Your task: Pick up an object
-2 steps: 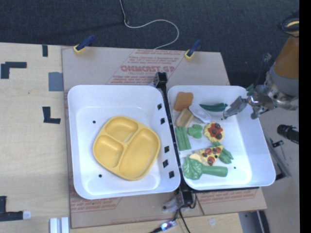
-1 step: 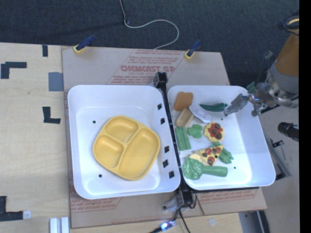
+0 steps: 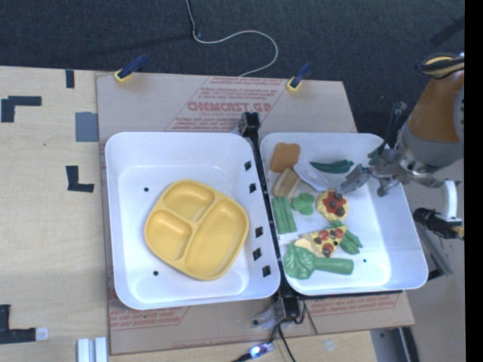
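Observation:
The right bin (image 3: 400,266) holds several toy foods: an orange piece (image 3: 285,156), a tan wedge (image 3: 284,181), a dark green pepper (image 3: 332,166), green strips (image 3: 284,215), two pizza slices (image 3: 332,205) (image 3: 326,240) and a green broccoli-like piece (image 3: 300,261). My gripper (image 3: 368,184) hangs over the right bin's upper right part, just right of the pepper and the upper pizza slice. Its fingers are spread open with nothing between them.
In the left bin (image 3: 124,202) lies a yellow divided plate (image 3: 198,228). Black clips run along the wall between the bins (image 3: 260,202). A white cable (image 3: 234,36) loops across the dark floor behind the bench.

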Controlling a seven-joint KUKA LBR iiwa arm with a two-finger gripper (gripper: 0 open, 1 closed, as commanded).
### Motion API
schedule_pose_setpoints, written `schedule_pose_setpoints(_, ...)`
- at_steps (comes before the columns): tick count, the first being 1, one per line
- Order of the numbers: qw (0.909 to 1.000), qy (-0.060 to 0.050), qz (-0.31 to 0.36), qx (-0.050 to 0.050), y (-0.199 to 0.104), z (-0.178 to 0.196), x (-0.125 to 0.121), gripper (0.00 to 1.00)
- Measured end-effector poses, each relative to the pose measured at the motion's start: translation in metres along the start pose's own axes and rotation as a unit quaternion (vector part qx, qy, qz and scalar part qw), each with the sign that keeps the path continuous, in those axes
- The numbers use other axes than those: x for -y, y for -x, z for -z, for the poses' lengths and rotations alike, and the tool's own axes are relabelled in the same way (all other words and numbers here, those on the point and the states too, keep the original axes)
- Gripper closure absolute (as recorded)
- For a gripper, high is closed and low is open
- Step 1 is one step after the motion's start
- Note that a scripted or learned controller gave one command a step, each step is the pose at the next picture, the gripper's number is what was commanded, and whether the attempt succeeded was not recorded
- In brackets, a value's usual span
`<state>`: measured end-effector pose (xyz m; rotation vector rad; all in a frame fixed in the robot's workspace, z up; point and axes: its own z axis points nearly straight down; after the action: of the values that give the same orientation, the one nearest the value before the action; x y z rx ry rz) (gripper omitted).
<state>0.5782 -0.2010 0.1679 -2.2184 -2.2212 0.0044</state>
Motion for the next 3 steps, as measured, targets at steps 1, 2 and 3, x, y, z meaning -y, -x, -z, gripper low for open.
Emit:
schedule_pose_setpoints(1, 1.0, -0.001, 0.0, -0.001, -0.005, -0.063, 0.004, 0.0)
schedule_pose_setpoints(2, 1.0, 0.001, 0.001, 0.0, -0.006, -0.084, 0.004, 0.0)
schedule_pose_setpoints(3, 1.0, 0.002, 0.001, 0.001, -0.006, -0.072, 0.003, 1.0)
